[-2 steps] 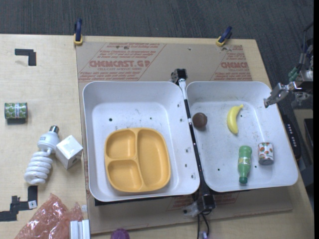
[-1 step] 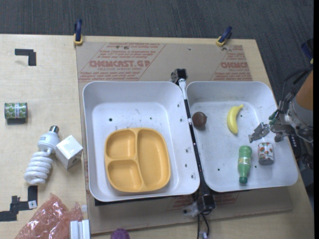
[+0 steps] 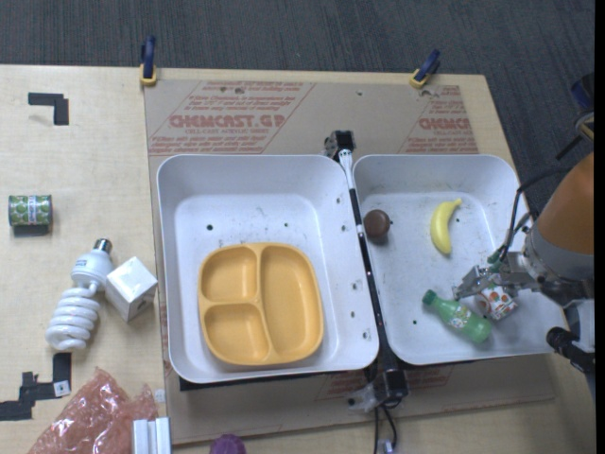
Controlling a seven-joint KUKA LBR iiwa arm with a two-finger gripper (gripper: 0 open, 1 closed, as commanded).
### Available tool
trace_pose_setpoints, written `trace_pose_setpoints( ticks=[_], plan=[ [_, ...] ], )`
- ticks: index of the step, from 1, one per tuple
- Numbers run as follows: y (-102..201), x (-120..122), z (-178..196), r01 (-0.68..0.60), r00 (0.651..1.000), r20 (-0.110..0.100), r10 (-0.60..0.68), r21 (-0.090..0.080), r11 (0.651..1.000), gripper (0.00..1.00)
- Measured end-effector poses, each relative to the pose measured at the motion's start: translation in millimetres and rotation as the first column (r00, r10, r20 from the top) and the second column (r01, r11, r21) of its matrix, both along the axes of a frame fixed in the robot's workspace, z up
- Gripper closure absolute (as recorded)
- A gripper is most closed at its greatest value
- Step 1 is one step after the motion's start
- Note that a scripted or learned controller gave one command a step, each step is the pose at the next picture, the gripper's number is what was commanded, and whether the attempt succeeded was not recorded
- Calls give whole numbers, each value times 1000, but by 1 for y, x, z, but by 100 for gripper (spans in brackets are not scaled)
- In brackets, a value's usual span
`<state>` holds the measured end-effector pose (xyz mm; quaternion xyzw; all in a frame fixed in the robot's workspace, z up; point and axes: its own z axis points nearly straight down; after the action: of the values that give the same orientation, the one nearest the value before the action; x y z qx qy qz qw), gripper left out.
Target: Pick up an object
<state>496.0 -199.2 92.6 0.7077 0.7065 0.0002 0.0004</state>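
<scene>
Here, gripper (image 3: 482,280): it is seen low over the near right part of the right bin (image 3: 397,173), reached in from the right; whether it is spread or closed cannot be told from this view.
Nearest thing: a small red-and-white cube (image 3: 498,302) is seen just below and right of the gripper, touching or nearly touching it; nothing is shown to be held.
Bottle: a green bottle (image 3: 458,316) lies on its side just left and below, its long axis running from cap at upper left to base at lower right, its base near the cube.
Turning relation: bottle and cube are crowded together under the gripper, so a closing move is judged likely to catch or nudge both.
Banana: a banana (image 3: 443,226) lies further up the bin, long axis near upright in view, well apart.
Brown ball: a round brown fruit (image 3: 376,225) sits by the left wall.
Left bin (image 3: 180,183): a yellow tray (image 3: 262,303) is held there.
</scene>
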Motion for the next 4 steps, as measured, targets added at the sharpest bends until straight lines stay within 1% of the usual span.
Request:
trace_pose_setpoints(
  ticks=[1, 2, 3, 4],
  plan=[
    [-1, 1, 10, 2, 1000, 3, -2, -1, 1000, 100],
    [63, -3, 109, -2, 1000, 1, 2, -1, 1000, 100],
    [97, 24, 107, -3, 1000, 0, 3, -1, 1000, 100],
    [109, -3, 123, -2, 1000, -1, 2, 0, 1000, 100]
  ],
)
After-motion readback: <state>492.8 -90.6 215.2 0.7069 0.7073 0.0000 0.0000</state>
